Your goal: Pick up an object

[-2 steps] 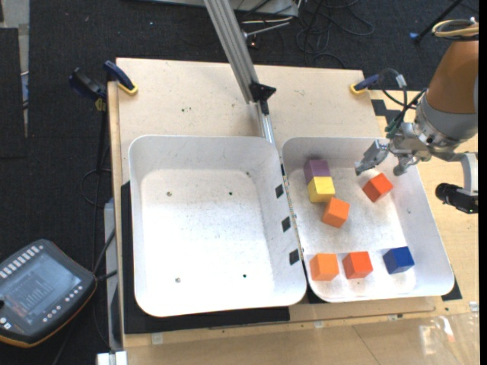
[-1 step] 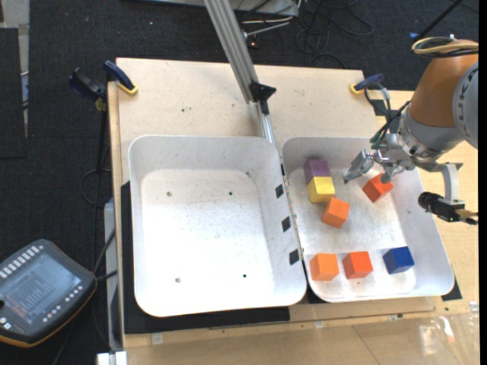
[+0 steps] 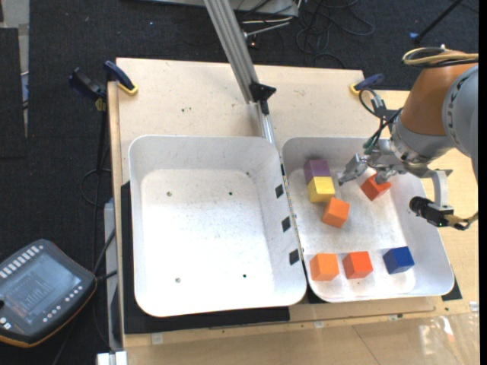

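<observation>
Here the gripper (image 3: 368,172) is low in the right bin (image 3: 426,280), and a red block (image 3: 374,188) sits right at its fingers. I cannot tell if it grips it. Just left are yellow (image 3: 321,188), purple (image 3: 316,169) and orange (image 3: 335,212) blocks. The left bin (image 3: 144,158) is beside it

Even, fairly bright light falls from above. The two white bins (image 3: 205,226) come close to washing out, and the speckles on their floors stay readable. Shadows are soft and short: the coloured blocks (image 3: 335,212) cast faint grey patches just beside them. The dark floor (image 3: 61,21) loses detail. Focus is moderately sharp, with slight softness and colour grain throughout.
</observation>
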`<state>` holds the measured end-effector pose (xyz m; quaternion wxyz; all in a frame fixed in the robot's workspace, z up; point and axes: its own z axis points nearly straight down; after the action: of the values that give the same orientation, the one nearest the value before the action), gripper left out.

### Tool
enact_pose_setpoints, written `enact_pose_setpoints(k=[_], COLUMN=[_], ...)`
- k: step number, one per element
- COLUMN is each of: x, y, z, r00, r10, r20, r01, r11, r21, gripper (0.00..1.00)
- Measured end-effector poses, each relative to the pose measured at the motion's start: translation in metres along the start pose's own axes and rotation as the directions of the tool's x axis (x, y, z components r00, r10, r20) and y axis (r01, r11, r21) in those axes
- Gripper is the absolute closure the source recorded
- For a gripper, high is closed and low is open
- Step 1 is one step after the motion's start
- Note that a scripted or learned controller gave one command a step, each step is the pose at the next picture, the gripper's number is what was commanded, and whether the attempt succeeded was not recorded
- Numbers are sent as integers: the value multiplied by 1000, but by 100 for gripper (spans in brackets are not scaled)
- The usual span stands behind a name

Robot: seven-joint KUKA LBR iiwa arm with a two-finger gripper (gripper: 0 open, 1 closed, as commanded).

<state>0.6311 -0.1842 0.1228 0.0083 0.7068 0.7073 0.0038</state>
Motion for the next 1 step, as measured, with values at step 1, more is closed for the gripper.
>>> enact_pose_setpoints(k=[1], x=[-1], y=[0], z=[-9], r00=[1000], r10=[0], r20=[2], r01=[0], r11=[1000], r21=[-2], gripper=[100])
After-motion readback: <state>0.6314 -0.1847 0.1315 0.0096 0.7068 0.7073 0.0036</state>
